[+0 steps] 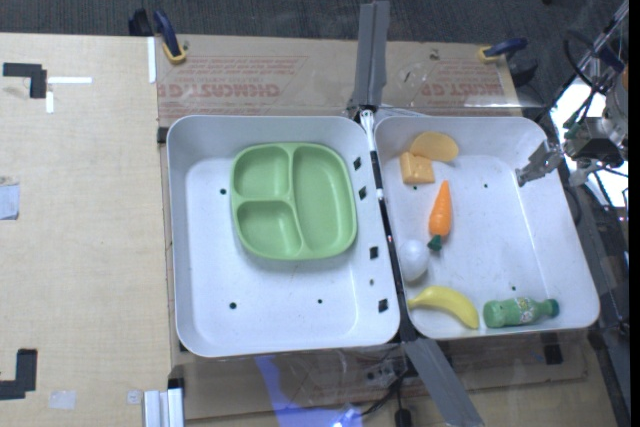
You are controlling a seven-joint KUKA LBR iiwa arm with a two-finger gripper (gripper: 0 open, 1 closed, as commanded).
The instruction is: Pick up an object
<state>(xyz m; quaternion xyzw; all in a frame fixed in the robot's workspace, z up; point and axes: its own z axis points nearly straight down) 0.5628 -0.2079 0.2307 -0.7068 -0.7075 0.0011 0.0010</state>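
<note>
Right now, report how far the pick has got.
Done: nothing looks lifted. The orange toy carrot, yellow plastic banana, green plastic bottle, white round ball and two yellow-orange food pieces all lie on the floor of the right white bin.
In hand: the tool sits at that bin's far right edge, nothing visibly between it.
Left: choosing an object, gripping and raising it.

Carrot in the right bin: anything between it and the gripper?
Nothing visible. The gripper sits at the right bin's right edge, and bare bin floor lies between it and the carrot. The cheese and egg are on the carrot's far side.
</note>
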